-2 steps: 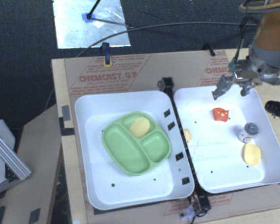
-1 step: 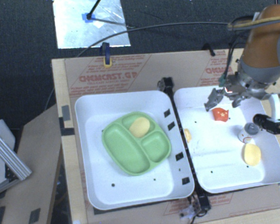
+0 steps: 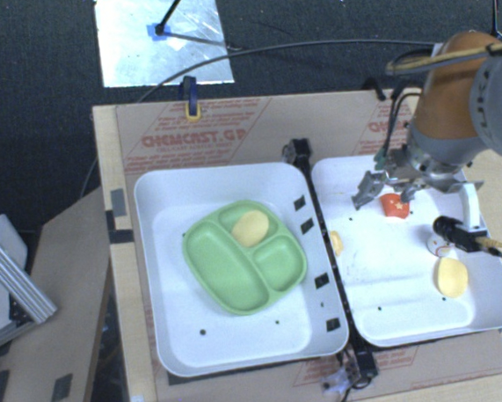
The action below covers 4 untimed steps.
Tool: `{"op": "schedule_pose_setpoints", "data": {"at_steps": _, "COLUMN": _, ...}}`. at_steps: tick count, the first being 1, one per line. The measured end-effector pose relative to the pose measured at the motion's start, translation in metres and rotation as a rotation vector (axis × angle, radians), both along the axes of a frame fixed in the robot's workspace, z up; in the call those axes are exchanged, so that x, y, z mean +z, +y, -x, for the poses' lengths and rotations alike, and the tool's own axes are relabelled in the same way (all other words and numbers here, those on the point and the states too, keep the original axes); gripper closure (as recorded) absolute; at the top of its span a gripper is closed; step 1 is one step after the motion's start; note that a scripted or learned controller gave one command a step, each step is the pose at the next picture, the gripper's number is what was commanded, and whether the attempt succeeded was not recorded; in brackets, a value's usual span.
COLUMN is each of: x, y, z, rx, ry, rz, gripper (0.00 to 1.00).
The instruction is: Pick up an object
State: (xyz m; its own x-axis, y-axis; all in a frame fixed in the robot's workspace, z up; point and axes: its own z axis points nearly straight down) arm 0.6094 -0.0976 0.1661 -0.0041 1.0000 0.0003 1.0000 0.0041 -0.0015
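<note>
Claw (image 3: 382, 187) above right bin (image 3: 377, 316), grip state unclear; yellow lemon (image 3: 451, 276) long axis near-vertical in view.

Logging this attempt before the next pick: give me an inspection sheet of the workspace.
Surface: left bin and right bin side by side on a printed board.
Job's things: yellow piece in the green divided plate; orange-red object and yellow object in right bin.
Clutter: small yellow bit at right bin's left wall.
Grippers: gripper over right bin, beside the orange-red object; grasp unclear.
Cables: black cable arcing behind the bins.
Surroundings: foil sheet on dark floor.
</note>
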Motion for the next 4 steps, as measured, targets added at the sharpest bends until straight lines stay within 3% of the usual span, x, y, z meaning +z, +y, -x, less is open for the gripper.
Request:
{"op": "schedule_pose_setpoints", "data": {"at_steps": 1, "x": -0.061, "y": -0.003, "z": 0.004, "rx": -0.003, "ry": 0.001, "rz": 0.0, "gripper": 0.0}}
{"op": "schedule_pose_setpoints", "data": {"at_steps": 2, "x": -0.047, "y": -0.003, "z": 0.002, "rx": -0.004, "ry": -0.005, "rz": 0.001, "gripper": 1.0}}
{"op": "schedule_pose_setpoints", "data": {"at_steps": 4, "x": 0.071, "y": -0.006, "z": -0.006, "rx": 0.001, "ry": -0.009, "rz": 0.002, "gripper": 1.0}}
